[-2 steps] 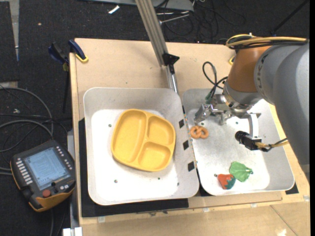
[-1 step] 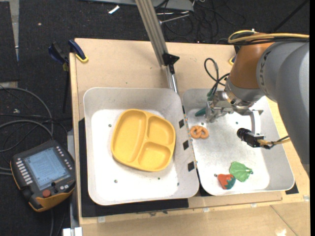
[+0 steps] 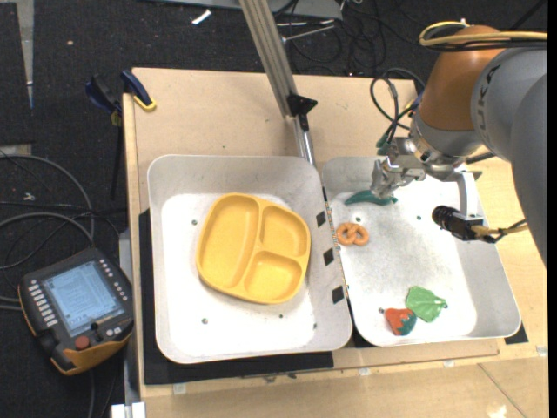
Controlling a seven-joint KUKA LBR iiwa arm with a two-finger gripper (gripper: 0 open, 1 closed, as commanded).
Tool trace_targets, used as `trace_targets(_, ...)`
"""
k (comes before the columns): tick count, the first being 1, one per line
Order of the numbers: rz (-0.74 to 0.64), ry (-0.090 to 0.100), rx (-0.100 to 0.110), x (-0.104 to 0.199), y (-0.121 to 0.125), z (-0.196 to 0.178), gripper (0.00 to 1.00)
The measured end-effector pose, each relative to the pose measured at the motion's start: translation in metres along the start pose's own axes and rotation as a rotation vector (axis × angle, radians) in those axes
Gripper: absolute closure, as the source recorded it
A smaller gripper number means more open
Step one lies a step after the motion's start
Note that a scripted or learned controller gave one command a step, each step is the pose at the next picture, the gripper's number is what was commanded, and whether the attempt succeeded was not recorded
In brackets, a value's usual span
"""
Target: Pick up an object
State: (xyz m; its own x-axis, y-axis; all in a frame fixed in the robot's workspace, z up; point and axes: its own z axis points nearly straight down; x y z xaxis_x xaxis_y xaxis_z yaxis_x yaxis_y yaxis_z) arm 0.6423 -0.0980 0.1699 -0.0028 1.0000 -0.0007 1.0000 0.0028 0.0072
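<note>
Camera view: looked down at a slant on two white bins side by side, with the arm reaching in from the right.
Gripper (image 3: pixel 384 184): hung low over the far end of the right bin (image 3: pixel 487 273), right above a teal object (image 3: pixel 369 198); its tips seemed to touch that object or sit just over it.
Grip state: could not be told; nothing was visibly held.
Task's thing: judged to be the teal object, flat on the bin floor near the far wall, just beside the divider.
Other items in right bin: an orange pretzel-shaped toy (image 3: pixel 352 233) near the middle; a green piece (image 3: pixel 425 303) touching a red-orange piece (image 3: pixel 399 321) at the near end.
Left bin (image 3: pixel 174 233): held a yellow divided plate (image 3: pixel 255 248).
Doing the step well: the teal object looked thin and low, so the tips should reach the floor and straddle its narrow part before closing, then lift straight up, clear of the wall.
Risk: a flat piece could slip out.
</note>
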Motion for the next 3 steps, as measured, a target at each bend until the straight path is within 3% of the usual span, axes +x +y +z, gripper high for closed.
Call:
trace_targets(2,-0.001,-0.001,-0.001,0.001,0.013,-0.114,1.00)
trace_targets(3,-0.003,0.001,0.010,0.050,-0.011,-0.096,1.00)
